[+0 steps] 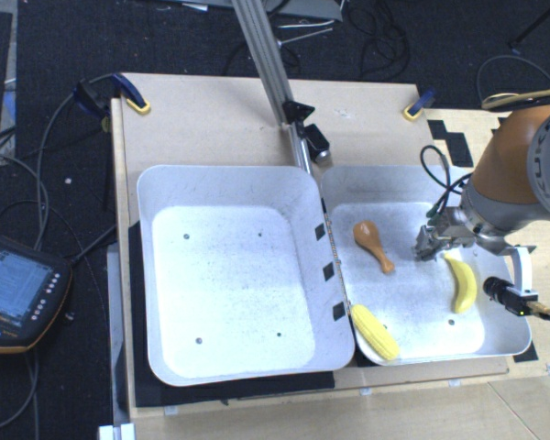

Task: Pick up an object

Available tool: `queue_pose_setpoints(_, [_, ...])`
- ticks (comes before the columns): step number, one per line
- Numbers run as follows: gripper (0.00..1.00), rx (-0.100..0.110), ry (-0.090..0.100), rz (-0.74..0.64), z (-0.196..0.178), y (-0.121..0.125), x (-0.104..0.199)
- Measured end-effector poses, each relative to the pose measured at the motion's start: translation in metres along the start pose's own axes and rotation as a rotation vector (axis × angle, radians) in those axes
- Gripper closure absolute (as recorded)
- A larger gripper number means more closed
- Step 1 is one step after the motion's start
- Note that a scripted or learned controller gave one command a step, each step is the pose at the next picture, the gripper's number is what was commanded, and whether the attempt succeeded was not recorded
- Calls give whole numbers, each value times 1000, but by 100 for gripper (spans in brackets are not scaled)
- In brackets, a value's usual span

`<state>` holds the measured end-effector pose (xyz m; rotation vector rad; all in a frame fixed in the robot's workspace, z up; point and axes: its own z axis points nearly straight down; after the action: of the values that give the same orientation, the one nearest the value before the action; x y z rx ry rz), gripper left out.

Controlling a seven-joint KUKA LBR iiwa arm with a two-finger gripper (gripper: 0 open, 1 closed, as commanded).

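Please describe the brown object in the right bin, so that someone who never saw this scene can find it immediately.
Look at the right white bin, the one the arm reaches into. In its upper left part lies a small brown drumstick-shaped toy, left of the gripper. It is the only brown item; its neighbours, the banana and the corn cob, are both yellow.
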<state>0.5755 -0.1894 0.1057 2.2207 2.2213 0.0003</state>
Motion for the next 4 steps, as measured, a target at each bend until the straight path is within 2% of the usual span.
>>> queue_pose_setpoints(1, [100,-4,-1,0,-56,6,-9])
queue_pose_setpoints(2, [100,-5,-1,-1,-118,11,-5])
queue_pose_setpoints(3, [100,1,0,0,-119,11,-5])
queue_pose_setpoints(4, [100,0,1,-4,-126,7,49])
